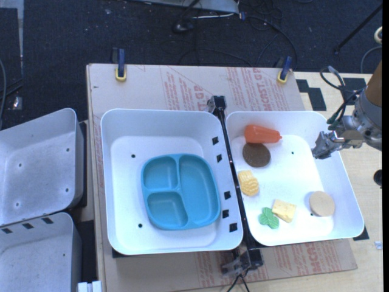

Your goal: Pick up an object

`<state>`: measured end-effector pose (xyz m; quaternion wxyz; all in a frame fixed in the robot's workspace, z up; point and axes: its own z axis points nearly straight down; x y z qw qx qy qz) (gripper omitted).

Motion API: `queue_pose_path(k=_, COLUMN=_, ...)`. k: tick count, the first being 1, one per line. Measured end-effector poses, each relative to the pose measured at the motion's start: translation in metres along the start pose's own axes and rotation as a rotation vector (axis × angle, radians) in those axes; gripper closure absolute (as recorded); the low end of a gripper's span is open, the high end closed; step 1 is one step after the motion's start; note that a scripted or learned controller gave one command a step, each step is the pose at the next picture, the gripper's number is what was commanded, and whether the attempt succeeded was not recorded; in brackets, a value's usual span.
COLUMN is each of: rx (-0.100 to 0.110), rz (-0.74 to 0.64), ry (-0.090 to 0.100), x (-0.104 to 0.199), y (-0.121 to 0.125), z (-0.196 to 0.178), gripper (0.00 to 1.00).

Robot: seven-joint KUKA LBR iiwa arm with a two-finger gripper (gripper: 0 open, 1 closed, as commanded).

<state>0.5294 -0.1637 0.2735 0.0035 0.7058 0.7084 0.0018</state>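
Note:
The right bin (340, 181) holds several toy foods: an orange carrot (262, 134) at the back, a brown round patty (256, 155) just in front of it, a yellow corn piece (248, 182), a green leafy piece (269, 218), a yellow cheese wedge (284, 210) and a tan round cookie (321, 203). My gripper (323, 146) hangs over the bin's right rim, right of the patty and behind the cookie, with nothing visible in it.
The left bin (121, 163) holds a blue divided tray (180, 191). A black divider (230, 181) runs between the bins. Other white bins (36, 163) lie off the bench at the left. Clamps (121, 72) hold the board's far edge.

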Motion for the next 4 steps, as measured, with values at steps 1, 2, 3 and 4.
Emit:
queue_pose_path(k=1, rx=0.007, rz=-0.004, ry=0.004, x=0.055, y=-0.008, z=-0.002, gripper=1.0)
queue_pose_path(k=2, rx=0.009, rz=-0.004, ry=0.004, x=0.107, y=-0.017, z=-0.001, gripper=1.0)
queue_pose_path(k=3, rx=0.01, rz=-0.004, ry=0.004, x=0.159, y=-0.01, z=0.015, gripper=1.0)
queue_pose_path(k=4, rx=0.008, rz=-0.004, ry=0.004, x=0.206, y=-0.014, z=0.015, gripper=1.0)
